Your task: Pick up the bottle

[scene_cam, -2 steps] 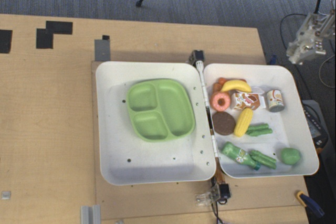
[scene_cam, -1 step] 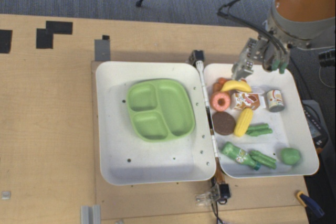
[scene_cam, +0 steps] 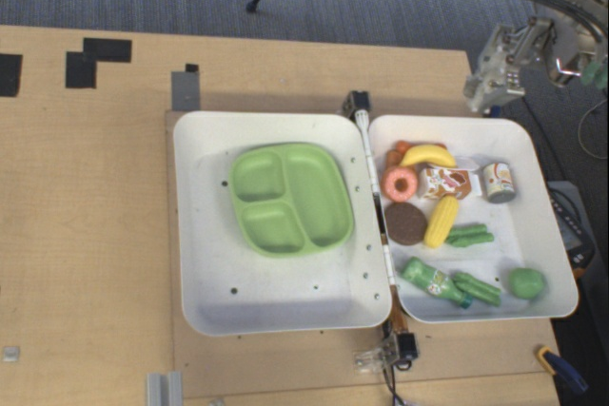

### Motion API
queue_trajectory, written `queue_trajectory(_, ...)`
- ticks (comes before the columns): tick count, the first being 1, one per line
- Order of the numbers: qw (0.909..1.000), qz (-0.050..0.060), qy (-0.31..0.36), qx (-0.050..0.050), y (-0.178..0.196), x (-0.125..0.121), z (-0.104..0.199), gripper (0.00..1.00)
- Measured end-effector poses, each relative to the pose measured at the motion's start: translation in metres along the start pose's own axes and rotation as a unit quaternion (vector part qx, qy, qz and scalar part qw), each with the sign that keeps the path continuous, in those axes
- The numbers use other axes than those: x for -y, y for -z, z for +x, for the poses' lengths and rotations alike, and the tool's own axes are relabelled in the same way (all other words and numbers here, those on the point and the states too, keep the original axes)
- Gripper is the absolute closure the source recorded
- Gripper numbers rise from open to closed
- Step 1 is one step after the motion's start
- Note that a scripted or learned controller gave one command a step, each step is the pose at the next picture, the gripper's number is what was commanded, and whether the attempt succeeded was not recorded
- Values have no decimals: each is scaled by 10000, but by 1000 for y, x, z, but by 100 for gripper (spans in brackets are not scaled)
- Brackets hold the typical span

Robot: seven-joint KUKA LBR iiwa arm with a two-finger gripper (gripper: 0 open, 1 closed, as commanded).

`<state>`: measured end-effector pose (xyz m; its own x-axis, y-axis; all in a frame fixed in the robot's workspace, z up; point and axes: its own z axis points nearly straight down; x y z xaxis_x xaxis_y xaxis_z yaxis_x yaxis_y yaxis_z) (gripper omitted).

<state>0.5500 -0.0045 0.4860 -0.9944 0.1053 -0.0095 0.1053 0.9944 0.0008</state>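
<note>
The gripper [scene_cam: 497, 79] hangs over the bench just past the far edge of the right bin [scene_cam: 542, 204], holding nothing; whether it is wide or narrow cannot be told. Well below it toward the near rim, the green bottle [scene_cam: 433, 281] lies on its side. Between them sit a banana [scene_cam: 427, 154], doughnut [scene_cam: 400, 184] and can [scene_cam: 498, 182].

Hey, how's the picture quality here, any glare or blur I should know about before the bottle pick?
In the camera view, bright window light washes out the floor along the top edge; the gripper beyond the right bin looks soft and hard to read; the green bottle is evenly lit with some glare on its label; the green plate in the left bin casts only a faint shadow.
</note>
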Motion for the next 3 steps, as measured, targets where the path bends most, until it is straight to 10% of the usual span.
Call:
queue_trajectory(1, 9984, -5, -558, -29, -90, -74, -21, 100)
queue_trajectory(2, 9988, 4, -492, 7, 10, 6, -25, 100)
queue_trajectory(3, 9966, -1, -820, -30, -100, -19, -42, 100)
